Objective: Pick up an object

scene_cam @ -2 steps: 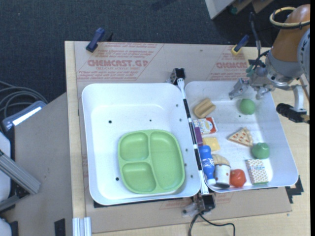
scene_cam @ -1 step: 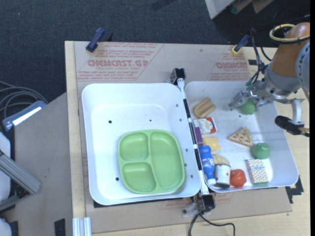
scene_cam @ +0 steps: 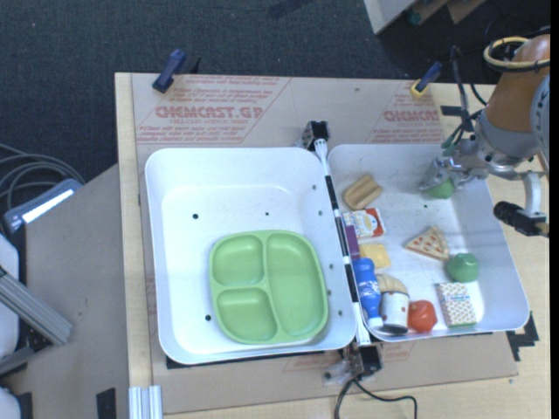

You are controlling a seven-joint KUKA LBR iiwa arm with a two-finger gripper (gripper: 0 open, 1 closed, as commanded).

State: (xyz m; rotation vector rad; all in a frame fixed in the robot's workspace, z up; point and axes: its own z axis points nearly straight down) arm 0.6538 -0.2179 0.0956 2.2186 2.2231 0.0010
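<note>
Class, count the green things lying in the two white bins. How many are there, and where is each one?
3: the divided green tray in the left bin; a green ball in the right bin; a green piece under the gripper, partly hidden.

Pale brown bench board (scene_cam: 227, 103) printed with red lettering carries the left shallow white plastic bin (scene_cam: 175, 234); touching its right side sits the right white bin (scene_cam: 498, 225).

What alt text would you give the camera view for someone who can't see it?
A grey arm's gripper reaches from the right into the far corner of the right bin, over a green object. That bin holds small toy foods; the left bin holds a green divided plate.
</note>
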